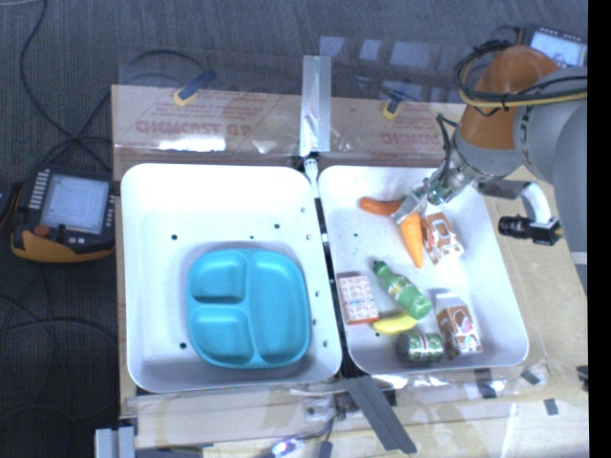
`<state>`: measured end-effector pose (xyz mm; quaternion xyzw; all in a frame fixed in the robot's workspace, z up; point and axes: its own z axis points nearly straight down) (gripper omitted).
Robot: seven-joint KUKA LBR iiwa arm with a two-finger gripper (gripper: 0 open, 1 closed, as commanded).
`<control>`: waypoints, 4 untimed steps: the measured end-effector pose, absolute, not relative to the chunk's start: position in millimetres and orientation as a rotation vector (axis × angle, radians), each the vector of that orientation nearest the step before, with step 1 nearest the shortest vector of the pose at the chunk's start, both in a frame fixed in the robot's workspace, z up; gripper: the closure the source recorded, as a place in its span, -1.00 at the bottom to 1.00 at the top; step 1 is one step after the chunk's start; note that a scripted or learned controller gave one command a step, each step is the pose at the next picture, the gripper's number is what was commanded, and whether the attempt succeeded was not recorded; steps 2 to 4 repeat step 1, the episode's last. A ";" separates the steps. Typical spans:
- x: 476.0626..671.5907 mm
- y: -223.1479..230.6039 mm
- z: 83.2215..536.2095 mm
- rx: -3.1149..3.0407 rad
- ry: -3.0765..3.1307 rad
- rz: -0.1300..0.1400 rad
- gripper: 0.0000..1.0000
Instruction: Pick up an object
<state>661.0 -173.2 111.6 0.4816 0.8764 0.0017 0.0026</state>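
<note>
Where fingers [420, 205] hover, carrot [411, 239] lies beneath.

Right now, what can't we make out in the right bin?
- Tool: whether it holds anything, too small and blurred in the camera view.
- Carrot: top end hidden under the tool.
- Cartons and can: labels too small to read.
- Arm: cut off by the right edge.
</note>
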 end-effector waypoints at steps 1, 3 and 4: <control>667.2 -104.9 190.2 1.715 2.631 0.001 1.00; 667.2 -104.9 190.2 1.715 2.631 0.001 1.00; 667.2 -104.9 190.2 1.715 2.631 0.001 1.00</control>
